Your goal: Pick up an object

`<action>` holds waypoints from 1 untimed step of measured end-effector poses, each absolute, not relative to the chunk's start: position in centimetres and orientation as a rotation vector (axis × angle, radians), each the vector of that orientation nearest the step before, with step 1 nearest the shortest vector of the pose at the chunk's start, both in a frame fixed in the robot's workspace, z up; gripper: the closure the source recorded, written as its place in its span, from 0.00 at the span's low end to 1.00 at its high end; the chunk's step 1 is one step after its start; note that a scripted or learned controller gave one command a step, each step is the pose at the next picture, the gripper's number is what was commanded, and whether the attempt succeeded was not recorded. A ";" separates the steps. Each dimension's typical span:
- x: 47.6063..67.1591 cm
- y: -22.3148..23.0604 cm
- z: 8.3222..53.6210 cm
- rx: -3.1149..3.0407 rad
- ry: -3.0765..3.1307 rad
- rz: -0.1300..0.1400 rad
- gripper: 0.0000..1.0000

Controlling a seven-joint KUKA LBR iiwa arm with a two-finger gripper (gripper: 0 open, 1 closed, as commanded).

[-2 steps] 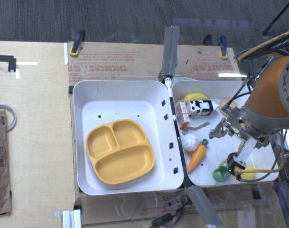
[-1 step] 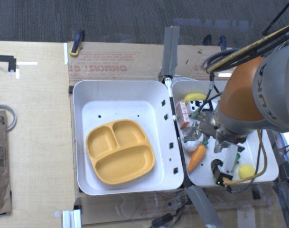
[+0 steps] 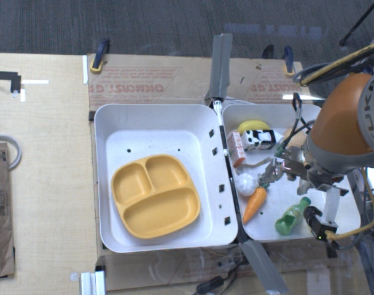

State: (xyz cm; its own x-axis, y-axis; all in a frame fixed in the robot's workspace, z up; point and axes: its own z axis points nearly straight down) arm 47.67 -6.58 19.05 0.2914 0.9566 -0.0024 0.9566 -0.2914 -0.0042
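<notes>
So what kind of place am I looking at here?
Probably a robotics lab bench set up for pick-up trials: a robot arm reaches over two white bins, one holding a yellow divided plate, the other toy items like a carrot and green bottle.

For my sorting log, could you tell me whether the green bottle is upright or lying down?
Lying down: the green bottle rests on its side on the right bin floor.
</notes>
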 end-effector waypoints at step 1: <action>47.7 -4.4 19.1 -1.978 -2.438 0.004 0.00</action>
State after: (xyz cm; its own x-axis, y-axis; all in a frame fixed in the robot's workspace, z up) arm 47.71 -4.42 19.08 -0.2061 0.9785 0.0004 0.9785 0.2061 -0.0038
